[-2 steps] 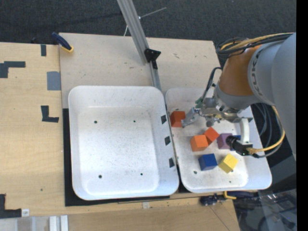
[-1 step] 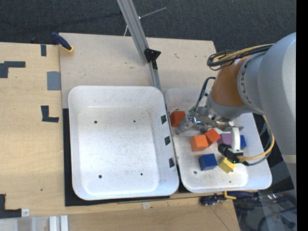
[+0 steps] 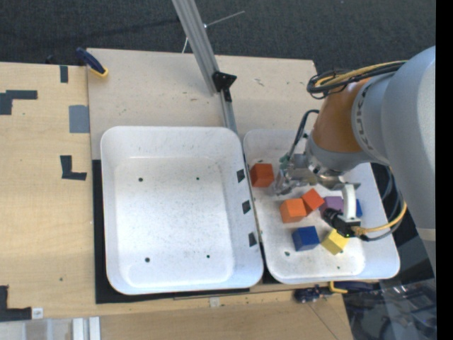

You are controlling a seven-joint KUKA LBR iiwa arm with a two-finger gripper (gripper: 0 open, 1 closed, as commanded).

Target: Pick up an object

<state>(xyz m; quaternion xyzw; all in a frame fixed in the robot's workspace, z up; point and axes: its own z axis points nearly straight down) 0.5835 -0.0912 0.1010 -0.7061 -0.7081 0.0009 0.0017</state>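
Toward the middle of the right bin (image 3: 382, 261) lies a loose cluster of small blocks: an orange block (image 3: 262, 175) sits alone near the bin's left wall, two more orange blocks (image 3: 293, 210) touch each other at the bin's centre, a purple block (image 3: 333, 205) lies just beside them toward the right wall, a blue block (image 3: 306, 238) rests nearer the front edge, and a yellow block (image 3: 335, 243) lies just beside the blue one, close to a black cable end. Above the gap between the lone orange block and the centre pair hangs the pincer (image 3: 287, 183), low over the bin floor; whether it is apart or together cannot be told, and no block shows inside it. Its grey arm (image 3: 396, 119), with the orange band (image 3: 336, 122) above the wrist, comes in over the bin's right side. Next door, the left bin (image 3: 117, 190) shares the dividing wall. Both bins rest on the pale tabletop (image 3: 141, 83), where a slanted metal rail (image 3: 195, 27) crosses the far edge.
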